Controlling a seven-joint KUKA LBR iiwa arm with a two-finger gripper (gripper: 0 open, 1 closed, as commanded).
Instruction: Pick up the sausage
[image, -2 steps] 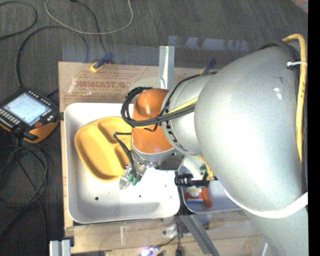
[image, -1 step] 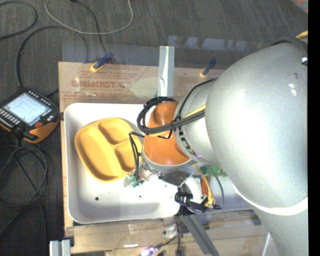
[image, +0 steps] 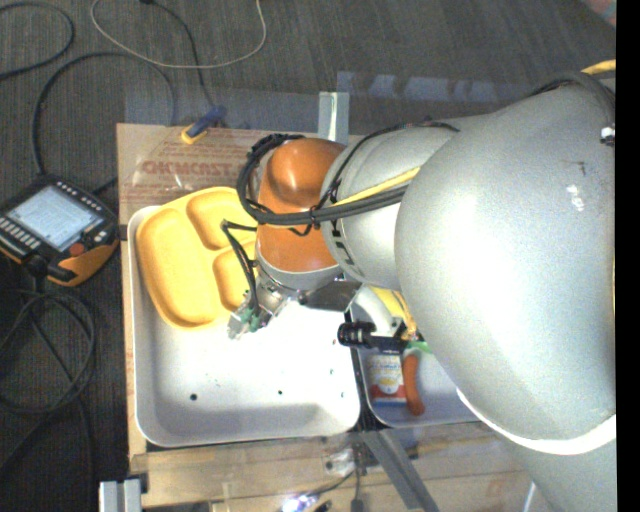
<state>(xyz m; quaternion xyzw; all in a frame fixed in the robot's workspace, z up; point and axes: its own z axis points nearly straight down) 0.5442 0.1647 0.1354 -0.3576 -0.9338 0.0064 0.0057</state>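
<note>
The sausage (image: 412, 386), a slim orange-red stick, lies in the right bin (image: 395, 417) near its front, beside a pale packet with a red label (image: 386, 374). The arm's big grey body covers most of that bin. My gripper (image: 244, 321) hangs over the left bin (image: 250, 400), at the lower right corner of a yellow divided tray (image: 185, 262). It is well to the left of the sausage, and I see nothing held in it.
The yellow tray fills the back left part of the left bin. In the right bin a yellow item (image: 388, 303) and a green bit (image: 418, 347) peek out from under the arm. A teach pendant (image: 55, 228) lies on the floor at left.
</note>
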